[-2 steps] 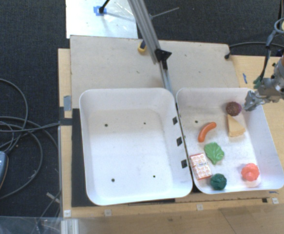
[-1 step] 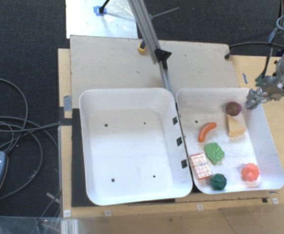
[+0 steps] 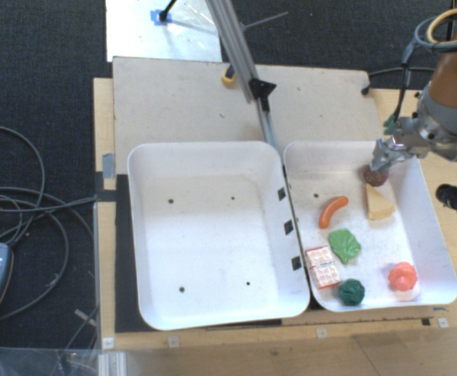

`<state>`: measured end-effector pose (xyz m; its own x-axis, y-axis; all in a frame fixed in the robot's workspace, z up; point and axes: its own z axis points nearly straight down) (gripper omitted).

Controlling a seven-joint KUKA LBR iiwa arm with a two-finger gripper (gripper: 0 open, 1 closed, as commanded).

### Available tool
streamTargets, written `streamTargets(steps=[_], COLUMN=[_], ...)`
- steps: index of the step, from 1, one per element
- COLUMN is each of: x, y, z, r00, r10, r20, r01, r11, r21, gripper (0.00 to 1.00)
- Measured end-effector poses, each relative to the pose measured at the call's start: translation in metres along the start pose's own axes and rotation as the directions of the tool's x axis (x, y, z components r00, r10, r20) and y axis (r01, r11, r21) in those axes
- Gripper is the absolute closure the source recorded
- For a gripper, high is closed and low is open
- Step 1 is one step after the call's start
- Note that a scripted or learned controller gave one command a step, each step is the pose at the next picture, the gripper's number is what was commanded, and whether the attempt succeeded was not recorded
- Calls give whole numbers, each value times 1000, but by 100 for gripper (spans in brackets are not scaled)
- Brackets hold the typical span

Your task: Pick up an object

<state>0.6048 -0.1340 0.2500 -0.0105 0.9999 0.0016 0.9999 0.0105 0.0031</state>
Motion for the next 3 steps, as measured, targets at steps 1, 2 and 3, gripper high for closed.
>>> streamTargets(steps=[1, 2, 3], x=[64, 118, 175], y=[12, 8, 27], z=[4, 6, 6], r00=[1000, 1000, 1000], r10=[-1, -1, -1], r20=[-2, -1, -1], r01=[1, 1, 1], r11=[1000, 1000, 1000], r21=[1, 3, 0], gripper=[100, 100, 100])
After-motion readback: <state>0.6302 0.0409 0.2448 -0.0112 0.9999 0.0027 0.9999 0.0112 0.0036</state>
